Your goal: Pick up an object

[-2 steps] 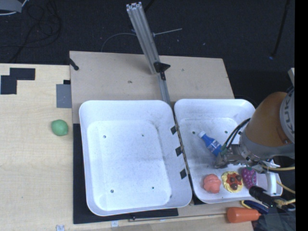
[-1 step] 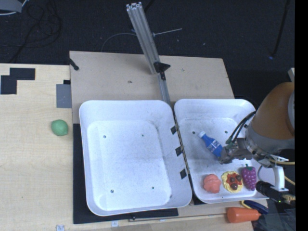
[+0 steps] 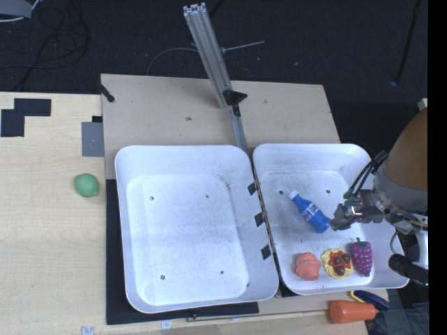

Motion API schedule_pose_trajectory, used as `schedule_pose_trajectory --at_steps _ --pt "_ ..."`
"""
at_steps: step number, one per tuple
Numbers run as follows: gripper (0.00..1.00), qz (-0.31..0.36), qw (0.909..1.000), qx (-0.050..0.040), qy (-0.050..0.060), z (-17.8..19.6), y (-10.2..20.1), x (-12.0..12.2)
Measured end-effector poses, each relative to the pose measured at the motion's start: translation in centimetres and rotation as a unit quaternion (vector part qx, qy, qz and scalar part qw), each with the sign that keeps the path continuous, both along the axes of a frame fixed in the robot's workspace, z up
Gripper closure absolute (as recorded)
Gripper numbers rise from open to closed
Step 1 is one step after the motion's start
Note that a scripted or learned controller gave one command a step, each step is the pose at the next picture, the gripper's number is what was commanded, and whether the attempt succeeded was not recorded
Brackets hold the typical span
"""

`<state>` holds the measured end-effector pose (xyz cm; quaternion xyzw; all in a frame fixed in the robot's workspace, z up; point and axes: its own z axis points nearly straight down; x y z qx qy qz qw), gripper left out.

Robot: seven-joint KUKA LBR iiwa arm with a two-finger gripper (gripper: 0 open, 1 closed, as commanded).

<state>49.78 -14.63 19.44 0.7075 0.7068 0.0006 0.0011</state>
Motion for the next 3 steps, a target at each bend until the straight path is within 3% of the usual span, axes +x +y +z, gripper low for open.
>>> schedule_pose_trajectory --at_steps 1,3 --pt "1.0 0.001 1.0 0.0 -0.001 6.0 0.6 -0.2" --pt "1.0 0.002 1.0 0.0006 0.001 5.9 10.1 2.3"
